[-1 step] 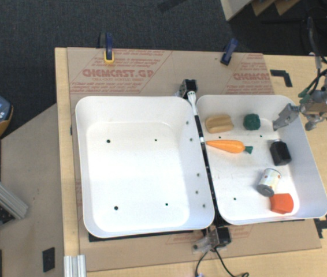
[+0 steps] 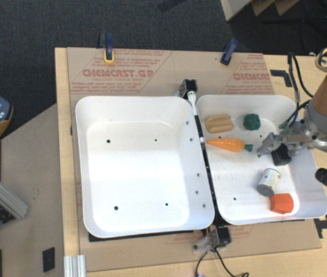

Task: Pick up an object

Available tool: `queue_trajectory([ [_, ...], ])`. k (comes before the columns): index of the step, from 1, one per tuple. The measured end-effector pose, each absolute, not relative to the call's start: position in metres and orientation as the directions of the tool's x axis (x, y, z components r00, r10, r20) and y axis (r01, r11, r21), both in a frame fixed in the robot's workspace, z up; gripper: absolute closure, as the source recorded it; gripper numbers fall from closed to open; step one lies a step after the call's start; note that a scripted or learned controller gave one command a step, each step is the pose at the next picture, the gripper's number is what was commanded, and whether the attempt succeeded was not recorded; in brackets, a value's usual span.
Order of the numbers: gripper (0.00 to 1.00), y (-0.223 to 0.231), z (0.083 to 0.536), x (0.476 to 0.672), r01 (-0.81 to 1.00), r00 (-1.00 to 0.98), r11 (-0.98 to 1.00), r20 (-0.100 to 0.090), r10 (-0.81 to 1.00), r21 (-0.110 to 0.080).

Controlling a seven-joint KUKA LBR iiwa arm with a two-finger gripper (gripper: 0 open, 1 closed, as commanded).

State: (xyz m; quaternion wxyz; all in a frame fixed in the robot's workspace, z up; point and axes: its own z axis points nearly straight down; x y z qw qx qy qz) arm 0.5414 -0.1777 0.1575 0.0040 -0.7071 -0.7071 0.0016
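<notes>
Two shallow white bins sit side by side on a brown board, and the left bin (image 2: pixel 137 166) holds nothing but small dark dots on its floor. The right bin (image 2: pixel 233 195) carries the objects: a tan bread-shaped piece (image 2: pixel 219 123) near its upper left, a dark green lump (image 2: pixel 251 121) just right of that, an orange carrot (image 2: pixel 228 145) with a green tip lying crosswise below them, a grey and white cylinder (image 2: pixel 268 181) tilted lower down, and an orange block (image 2: pixel 282 203) touching the cylinder's lower end near the rim. The gripper (image 2: pixel 274 147) hangs low over the middle right of that bin, just right of the carrot's green tip and above the cylinder, with nothing seen between its fingers; whether it is spread or closed cannot be told. Cables trail off the wrist to the upper right. The board reads "CHEMCAST GP" in red letters behind the left bin, with a partly covered repeat behind the right one. A yellow and blue clamp (image 2: pixel 108 48) and a blue clamp (image 2: pixel 229 51) grip the board's far edge.
</notes>
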Motion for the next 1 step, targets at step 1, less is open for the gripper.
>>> queue_trajectory([
  [1, 0.00, -0.2232, 0.0906, 0.5335, 1.000, 0.001, -0.001, 0.007, 1.000, -0.003],
])
